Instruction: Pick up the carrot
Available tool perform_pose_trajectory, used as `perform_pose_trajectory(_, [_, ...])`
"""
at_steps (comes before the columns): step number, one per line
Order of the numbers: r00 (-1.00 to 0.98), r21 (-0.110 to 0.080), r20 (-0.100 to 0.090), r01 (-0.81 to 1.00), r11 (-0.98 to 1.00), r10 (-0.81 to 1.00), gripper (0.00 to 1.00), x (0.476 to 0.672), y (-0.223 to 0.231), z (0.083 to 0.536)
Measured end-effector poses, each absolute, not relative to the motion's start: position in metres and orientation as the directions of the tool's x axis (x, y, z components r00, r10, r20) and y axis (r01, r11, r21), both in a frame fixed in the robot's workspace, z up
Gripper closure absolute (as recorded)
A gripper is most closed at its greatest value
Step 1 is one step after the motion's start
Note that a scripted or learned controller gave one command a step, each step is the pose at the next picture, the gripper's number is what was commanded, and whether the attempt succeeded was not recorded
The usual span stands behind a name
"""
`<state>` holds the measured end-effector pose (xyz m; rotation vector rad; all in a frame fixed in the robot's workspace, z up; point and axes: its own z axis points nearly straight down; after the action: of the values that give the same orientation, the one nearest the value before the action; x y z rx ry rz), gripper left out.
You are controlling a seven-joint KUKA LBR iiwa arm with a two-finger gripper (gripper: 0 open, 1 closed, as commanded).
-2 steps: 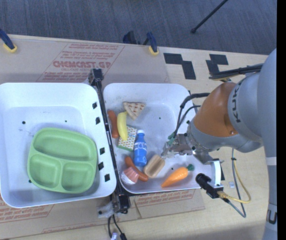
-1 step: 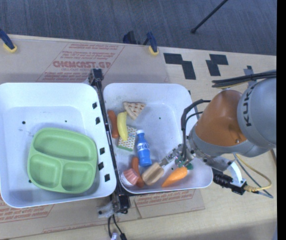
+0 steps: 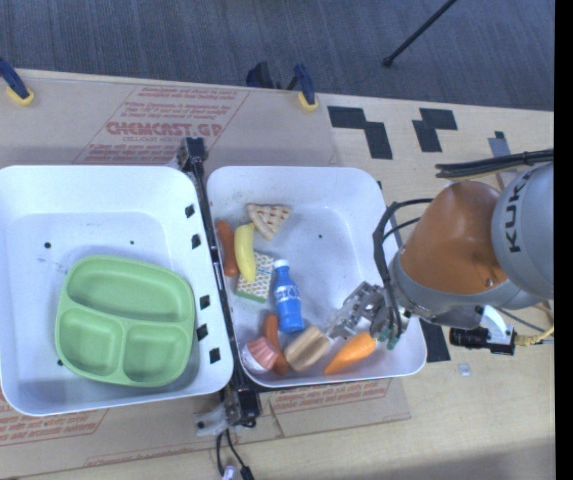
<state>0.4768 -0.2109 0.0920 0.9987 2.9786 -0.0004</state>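
down low, the jaws hover just above the carrot [image 3: 351,352]; their opening is unclear.

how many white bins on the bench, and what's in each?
2. The left bin holds a green divided plate. The right bin holds the toy food, including the carrot near its front edge beside the gripper.

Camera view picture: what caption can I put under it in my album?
Robot tool right above the carrot in the right bin; green tray in the left.
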Motion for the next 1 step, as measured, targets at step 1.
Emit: perform_pose_trajectory(1, [-0.8, 0.0, 0.0, 0.601, 0.8, 0.601, 1.0, 0.4777, -0.2109, 0.1022])
